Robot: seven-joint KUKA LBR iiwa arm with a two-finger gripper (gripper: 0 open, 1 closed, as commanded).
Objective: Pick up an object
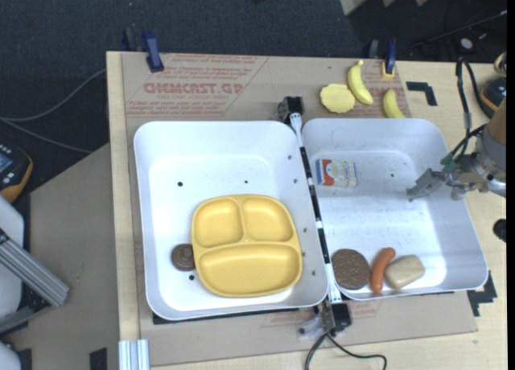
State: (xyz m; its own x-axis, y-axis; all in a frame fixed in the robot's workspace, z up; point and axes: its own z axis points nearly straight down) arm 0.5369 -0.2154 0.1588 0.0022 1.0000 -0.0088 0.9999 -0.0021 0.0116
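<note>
In the left bin [153, 167] a yellow divided tray [245, 244] lay toward the near side, with a small brown disc [183, 257] touching its left edge; the far half of that bin was bare. Across the shared rim, the right bin [378, 135] held a white carton [335, 173] near its far-left part, and a row along the near wall: a brown round patty [350, 268], an orange sausage [380, 269] and a pale bread roll [405, 271], packed close together. The gripper [422, 187] hung at the right side of this bin, over open floor; I could not tell how its fingers stood, and nothing was visibly held. The task looked to be at the approach stage. The carton stood well apart from walls and neighbours, likely the easiest target. The near row, crowded against the wall, would leave little room. On the counter [201, 87] beyond lay two bananas [360, 84] and a yellow piece [337, 97].
</note>
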